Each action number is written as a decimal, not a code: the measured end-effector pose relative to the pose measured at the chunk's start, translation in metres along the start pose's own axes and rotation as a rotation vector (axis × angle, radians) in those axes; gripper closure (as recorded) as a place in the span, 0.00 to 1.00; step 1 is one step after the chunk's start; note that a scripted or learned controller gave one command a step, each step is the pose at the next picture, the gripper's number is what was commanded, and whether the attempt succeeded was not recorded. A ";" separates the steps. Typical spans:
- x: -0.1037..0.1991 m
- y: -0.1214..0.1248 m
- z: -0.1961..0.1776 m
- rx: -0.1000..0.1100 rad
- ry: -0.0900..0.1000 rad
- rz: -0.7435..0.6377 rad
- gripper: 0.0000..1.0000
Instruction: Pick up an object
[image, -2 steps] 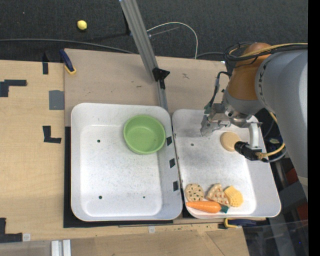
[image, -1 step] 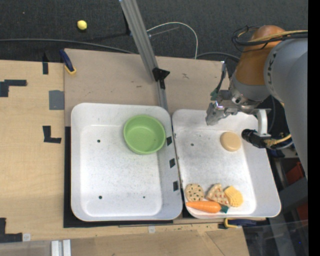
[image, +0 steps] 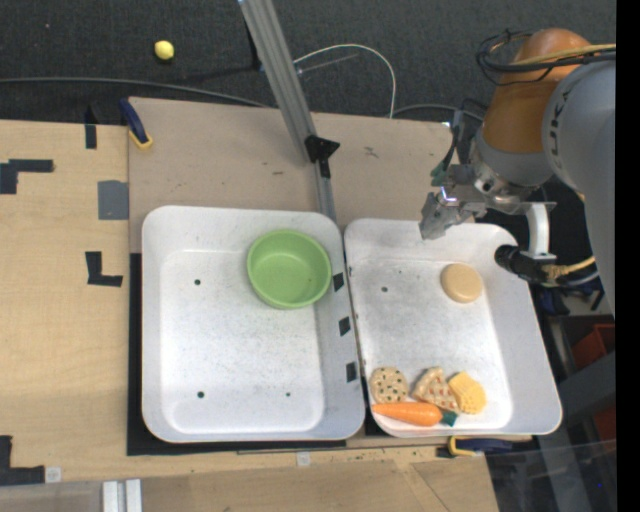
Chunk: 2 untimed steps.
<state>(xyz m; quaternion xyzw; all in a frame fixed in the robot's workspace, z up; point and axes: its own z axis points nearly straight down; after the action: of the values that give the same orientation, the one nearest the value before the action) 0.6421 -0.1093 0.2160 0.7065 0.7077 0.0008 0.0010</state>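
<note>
- Camera view looks down on a tan wooden bench (image: 60, 330) bearing black tape marks, with dark floor beyond its far edge where a small yellow ball (image: 164, 49) lies.
- Two white bins sit side by side; the left bin (image: 200, 340) holds a green bowl (image: 289, 267) near its far right corner.
- The right bin (image: 420, 320) holds a round tan bun (image: 462, 283) toward its far side, and along its near edge a cookie (image: 388, 384), a cracker-like piece (image: 434, 386), a yellow corn piece (image: 468, 392) and an orange carrot (image: 407, 413), clustered and touching.
- The gripper (image: 436, 222) hangs over the right bin's far rim, apart from the bun; whether its jaws are apart is unclear from here.
- A grey metal pole (image: 283, 75) slants across the bench.
</note>
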 end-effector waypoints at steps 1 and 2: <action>0.048 0.008 -0.011 0.003 0.002 -0.004 1.00; 0.097 0.008 -0.005 0.005 0.002 -0.004 1.00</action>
<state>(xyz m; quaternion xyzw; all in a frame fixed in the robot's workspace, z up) 0.6498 -0.0123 0.2209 0.7049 0.7093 -0.0002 -0.0012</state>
